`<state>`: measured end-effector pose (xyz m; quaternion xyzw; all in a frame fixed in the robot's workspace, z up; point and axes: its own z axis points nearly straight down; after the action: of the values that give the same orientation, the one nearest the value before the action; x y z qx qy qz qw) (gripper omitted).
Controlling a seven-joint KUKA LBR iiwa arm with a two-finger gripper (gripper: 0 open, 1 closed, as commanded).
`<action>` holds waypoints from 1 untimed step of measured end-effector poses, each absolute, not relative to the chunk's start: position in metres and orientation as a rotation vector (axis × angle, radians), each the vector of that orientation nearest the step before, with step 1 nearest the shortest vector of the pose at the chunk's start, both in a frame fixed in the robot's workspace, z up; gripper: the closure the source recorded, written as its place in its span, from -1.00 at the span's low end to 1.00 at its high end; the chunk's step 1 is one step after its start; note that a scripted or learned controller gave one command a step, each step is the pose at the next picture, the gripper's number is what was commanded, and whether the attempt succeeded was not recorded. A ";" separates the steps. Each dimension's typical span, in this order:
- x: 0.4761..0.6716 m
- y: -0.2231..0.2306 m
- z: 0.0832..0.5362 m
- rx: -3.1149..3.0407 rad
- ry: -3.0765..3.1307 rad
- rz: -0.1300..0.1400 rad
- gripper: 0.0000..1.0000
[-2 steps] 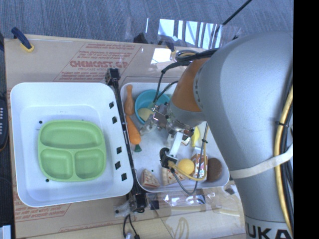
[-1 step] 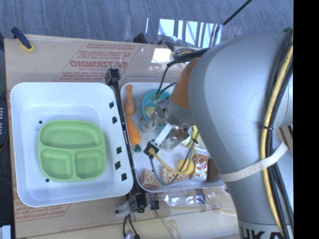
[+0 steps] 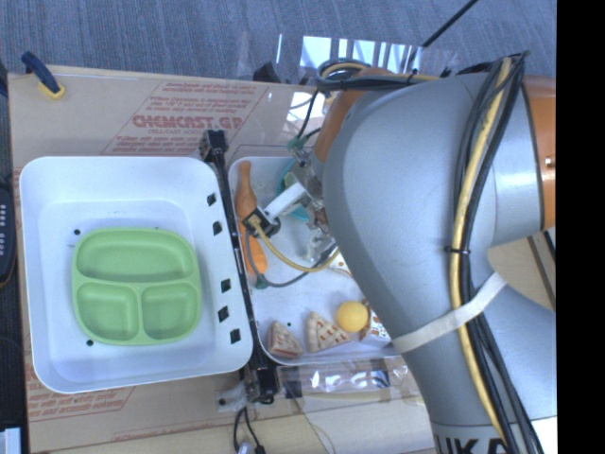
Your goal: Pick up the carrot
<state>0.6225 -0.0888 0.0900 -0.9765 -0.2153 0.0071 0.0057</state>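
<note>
The carrot [image 3: 247,200] is a long orange piece lying along the left wall of the right bin [image 3: 284,359], its length running from far to near. The sensor bracket crosses over its middle. My gripper [image 3: 304,206] is low inside the right bin, just right of the carrot, and the bulky grey arm hides most of it. Nothing in the view shows the carrot between the gripper's parts.
The left bin [image 3: 38,253] holds a green divided plate [image 3: 137,285]. At the near end of the right bin lie two wedge-shaped toy food pieces [image 3: 284,339] [image 3: 324,332] and a yellow round fruit [image 3: 352,317]. The arm covers the right half of that bin.
</note>
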 end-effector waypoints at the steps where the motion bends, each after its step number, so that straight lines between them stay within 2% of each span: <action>1: 0.649 -0.064 0.197 -3.083 -0.569 -0.002 -1.00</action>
<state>0.6493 -0.0644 0.1974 -0.9834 -0.1815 -0.0007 0.0031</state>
